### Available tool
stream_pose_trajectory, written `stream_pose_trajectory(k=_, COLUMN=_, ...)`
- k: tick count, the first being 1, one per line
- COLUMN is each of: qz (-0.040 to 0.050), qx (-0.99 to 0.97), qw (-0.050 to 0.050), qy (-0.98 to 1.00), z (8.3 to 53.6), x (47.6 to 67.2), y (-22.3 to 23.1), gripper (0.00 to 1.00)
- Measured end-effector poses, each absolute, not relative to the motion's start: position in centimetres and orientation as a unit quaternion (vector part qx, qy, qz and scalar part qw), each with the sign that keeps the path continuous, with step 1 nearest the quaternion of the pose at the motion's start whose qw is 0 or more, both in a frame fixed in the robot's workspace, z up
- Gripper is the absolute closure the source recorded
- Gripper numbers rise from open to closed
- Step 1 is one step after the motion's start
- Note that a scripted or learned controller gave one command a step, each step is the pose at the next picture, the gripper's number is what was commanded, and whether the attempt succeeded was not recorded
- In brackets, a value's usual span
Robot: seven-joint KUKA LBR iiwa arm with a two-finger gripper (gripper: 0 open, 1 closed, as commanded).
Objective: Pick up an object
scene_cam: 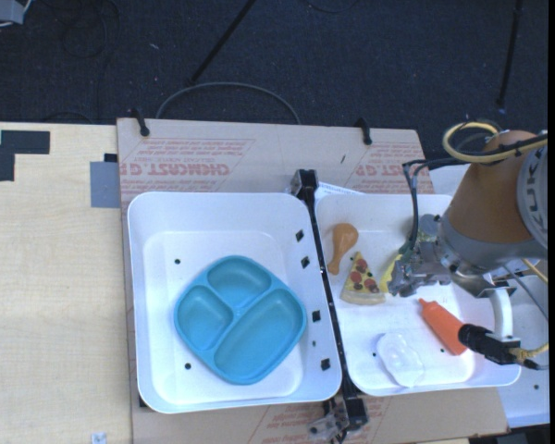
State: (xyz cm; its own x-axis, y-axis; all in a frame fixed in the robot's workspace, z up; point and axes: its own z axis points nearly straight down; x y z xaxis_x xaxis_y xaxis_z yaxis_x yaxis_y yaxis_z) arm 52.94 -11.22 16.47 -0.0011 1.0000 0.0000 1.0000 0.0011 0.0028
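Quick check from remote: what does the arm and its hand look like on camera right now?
The arm is grey with a broad orange band above the wrist and partial dark lettering on its side. A yellow cable loops at its top; black cables run down to the dark metal hand.

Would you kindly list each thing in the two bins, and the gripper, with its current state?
blue divided plate: lying flat in left bin
chicken drumstick: lying in right bin
pizza slice: lying flat, beside gripper
orange carrot: lying loose
clear white piece: lying by bin's near edge
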Motion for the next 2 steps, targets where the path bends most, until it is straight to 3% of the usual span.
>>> stream_pose_trajectory(k=1, qz=0.0006, qx=0.707, qw=0.001, qy=0.707, z=20.9, x=53.0, y=-11.3, gripper=1.00)
stream_pose_trajectory(k=2, qz=0.0000, qx=0.706, qw=-0.001, qy=0.709, z=22.2, x=54.4, y=-6.3, gripper=1.00)
